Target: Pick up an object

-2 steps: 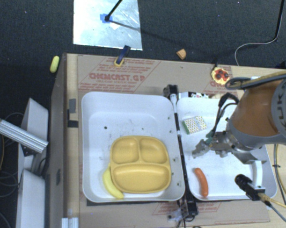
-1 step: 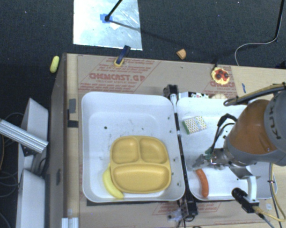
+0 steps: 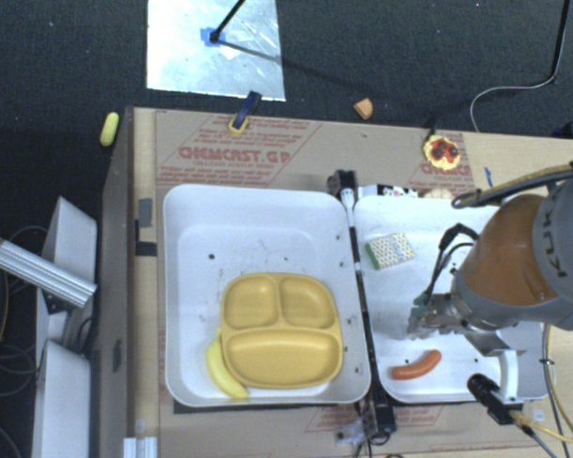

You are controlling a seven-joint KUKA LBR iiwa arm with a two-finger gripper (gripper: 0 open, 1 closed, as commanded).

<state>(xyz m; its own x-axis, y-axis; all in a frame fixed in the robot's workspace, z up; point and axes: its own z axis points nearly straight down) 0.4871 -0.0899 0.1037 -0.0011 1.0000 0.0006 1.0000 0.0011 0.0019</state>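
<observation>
- Nearest the camera in the right bin (image 3: 397, 285) lies an orange-red sausage (image 3: 415, 365), close to that bin's near wall.
- Its long axis runs roughly left to right, tilted a little, with the right end raised toward the far side and the left end pointing at the divider between the bins.
- Just above the sausage's right half sits the gripper (image 3: 426, 320), apart from it; whether its fingers are spread or closed I cannot tell, and nothing shows between them.
- Behind the gripper rises the grey arm with its orange band (image 3: 511, 250), covering the bin's right part.
- Farther back in the same bin lies a small patterned packet (image 3: 390, 249), well apart from the sausage.
- Across the divider, the left bin (image 3: 202, 230) holds a yellow divided plate (image 3: 281, 328) with a banana (image 3: 223, 371) tucked against its near-left edge.
</observation>
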